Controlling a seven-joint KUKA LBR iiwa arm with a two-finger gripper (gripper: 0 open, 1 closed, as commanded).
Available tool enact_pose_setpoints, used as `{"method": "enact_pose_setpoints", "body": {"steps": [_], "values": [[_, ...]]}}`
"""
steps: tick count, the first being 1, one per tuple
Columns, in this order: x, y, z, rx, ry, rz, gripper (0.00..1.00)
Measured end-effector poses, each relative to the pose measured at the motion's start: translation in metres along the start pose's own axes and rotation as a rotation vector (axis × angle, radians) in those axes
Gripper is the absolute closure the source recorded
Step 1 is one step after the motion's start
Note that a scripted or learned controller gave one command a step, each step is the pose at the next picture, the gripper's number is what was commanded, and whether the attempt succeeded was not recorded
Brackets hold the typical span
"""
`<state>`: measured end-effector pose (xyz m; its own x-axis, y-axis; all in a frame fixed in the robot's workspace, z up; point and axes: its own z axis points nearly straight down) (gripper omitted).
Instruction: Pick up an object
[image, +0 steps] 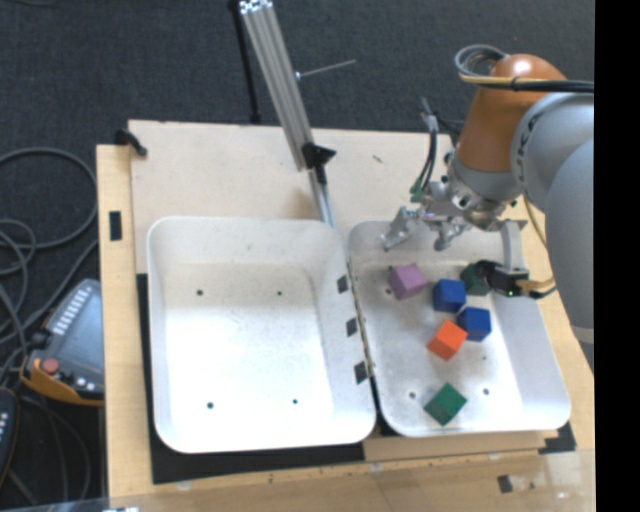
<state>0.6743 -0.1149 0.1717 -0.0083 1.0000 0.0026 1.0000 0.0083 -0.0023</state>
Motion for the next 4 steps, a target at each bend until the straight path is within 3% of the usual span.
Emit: {"method": "enact_pose_setpoints", "body": {"steps": [1, 2, 3, 4], "values": [[0.014, -0.011, 0.078, -0.001, -0.005, 0.004, 0.00], [0.022, -0.039, 0.074, -0.003, -0.005, 0.009, 0.00], [0.021, -0.038, 0.063, -0.006, -0.004, 0.013, 1.00], [0.076, -0.002, -0.031, -0.013, -0.003, 0.001, 1.00]]}}
